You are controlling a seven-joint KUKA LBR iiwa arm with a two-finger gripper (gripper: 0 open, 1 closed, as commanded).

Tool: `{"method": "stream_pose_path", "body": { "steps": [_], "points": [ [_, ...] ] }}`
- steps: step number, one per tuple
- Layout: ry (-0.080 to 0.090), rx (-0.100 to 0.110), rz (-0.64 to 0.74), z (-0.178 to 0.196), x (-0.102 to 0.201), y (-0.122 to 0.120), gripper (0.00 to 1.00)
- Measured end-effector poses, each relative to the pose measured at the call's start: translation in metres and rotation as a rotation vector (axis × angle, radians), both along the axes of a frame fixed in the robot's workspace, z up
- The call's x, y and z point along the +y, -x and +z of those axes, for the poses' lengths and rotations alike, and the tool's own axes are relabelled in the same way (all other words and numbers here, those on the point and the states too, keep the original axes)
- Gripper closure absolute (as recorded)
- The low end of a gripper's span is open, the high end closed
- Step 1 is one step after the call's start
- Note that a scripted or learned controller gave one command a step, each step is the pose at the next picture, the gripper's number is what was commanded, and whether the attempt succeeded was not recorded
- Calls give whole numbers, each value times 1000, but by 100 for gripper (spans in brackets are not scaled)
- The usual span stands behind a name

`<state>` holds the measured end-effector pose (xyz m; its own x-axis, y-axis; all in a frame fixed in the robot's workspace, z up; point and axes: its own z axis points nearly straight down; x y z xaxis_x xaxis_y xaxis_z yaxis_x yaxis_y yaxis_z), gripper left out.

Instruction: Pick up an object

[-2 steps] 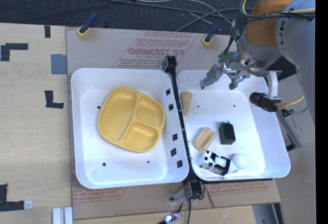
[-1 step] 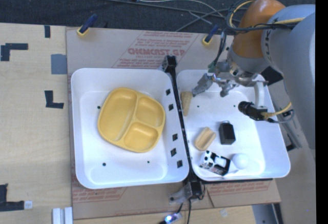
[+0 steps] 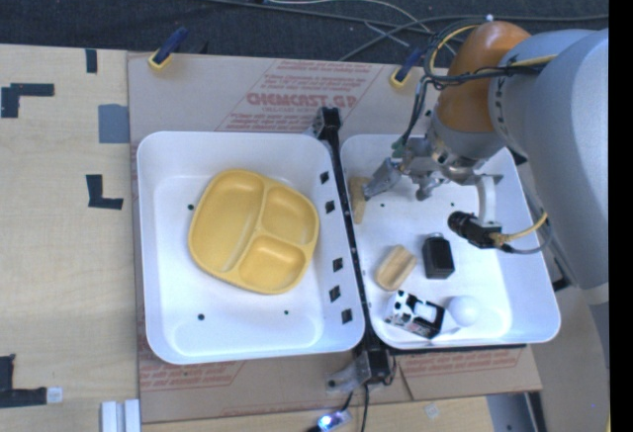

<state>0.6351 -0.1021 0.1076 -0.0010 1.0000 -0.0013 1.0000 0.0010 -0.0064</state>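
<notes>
**Bench inventory: right bin, arm overhead**

Gripper: fingers spread apart, nothing between them, poised over the upper left of the right bin.
Objects below it, toward the frame's bottom: tan block, nearest, just under the fingers; black box beside it; black-and-white item and white ball at the lower rim.
Left bin: yellow divided tray, centre.
Cardboard sheet beneath both bins, extending to upper frame.
</notes>
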Motion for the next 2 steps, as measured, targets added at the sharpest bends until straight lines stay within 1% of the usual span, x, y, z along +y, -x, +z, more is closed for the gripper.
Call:
{"method": "stream_pose_path", "body": {
  "steps": [1,2],
  "points": [
    [0,-3,1,13,1,-1,100],
    [-1,-9,1,56,0,-7,100]
  ]
}}
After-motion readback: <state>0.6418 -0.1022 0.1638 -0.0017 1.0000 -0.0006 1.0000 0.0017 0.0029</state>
